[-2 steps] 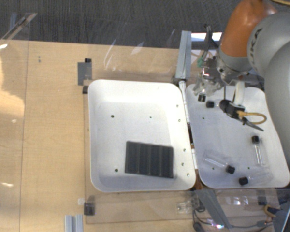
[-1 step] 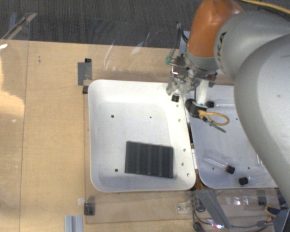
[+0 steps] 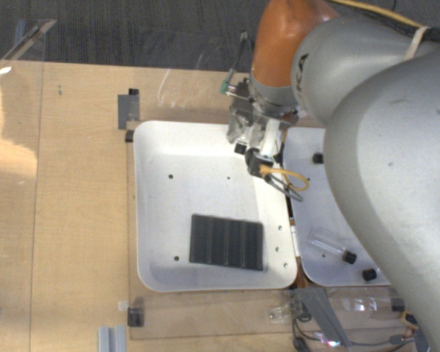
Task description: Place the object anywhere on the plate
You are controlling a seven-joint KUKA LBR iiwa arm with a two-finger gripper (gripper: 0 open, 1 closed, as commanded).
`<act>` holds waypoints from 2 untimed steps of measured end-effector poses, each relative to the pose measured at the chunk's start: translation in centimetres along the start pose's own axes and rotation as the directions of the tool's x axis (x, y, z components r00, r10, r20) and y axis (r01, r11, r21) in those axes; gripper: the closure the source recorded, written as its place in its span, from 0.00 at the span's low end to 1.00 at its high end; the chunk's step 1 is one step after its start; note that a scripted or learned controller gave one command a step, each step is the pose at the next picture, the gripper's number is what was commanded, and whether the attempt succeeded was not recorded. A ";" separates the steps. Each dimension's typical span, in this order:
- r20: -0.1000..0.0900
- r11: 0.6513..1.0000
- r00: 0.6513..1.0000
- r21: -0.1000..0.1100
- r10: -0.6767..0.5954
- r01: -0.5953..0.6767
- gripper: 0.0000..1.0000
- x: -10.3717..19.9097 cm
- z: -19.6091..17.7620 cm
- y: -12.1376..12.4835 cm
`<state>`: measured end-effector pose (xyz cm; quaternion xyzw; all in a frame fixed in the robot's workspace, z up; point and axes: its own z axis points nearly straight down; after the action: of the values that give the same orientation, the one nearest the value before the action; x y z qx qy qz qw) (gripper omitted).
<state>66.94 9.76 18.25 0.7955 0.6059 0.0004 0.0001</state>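
Observation:
A black ribbed plate [image 3: 226, 242] lies flat in the front half of the left white bin [image 3: 154, 196]. My gripper [image 3: 243, 136] hangs over the far right corner of that bin, close to the wall between the two bins and well behind the plate. The wrist and its fittings hide what is under it. I see nothing held by it.
The right bin [image 3: 315, 262] holds a small black piece [image 3: 317, 158] near its far side, two more black pieces [image 3: 349, 256] near the front and a clear tube-like item [image 3: 325, 246]. The big grey arm covers most of that bin. A black clamp [image 3: 133, 108] stands at the left bin's far left corner.

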 end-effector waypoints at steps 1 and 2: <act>0.000 0.838 0.838 -0.002 -0.545 0.545 1.00 4.7 -3.0 -1.3; 0.002 0.544 0.544 -0.005 -0.839 0.839 1.00 11.2 -11.1 -3.0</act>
<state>66.98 21.32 29.33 0.4099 0.9121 0.0024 0.0021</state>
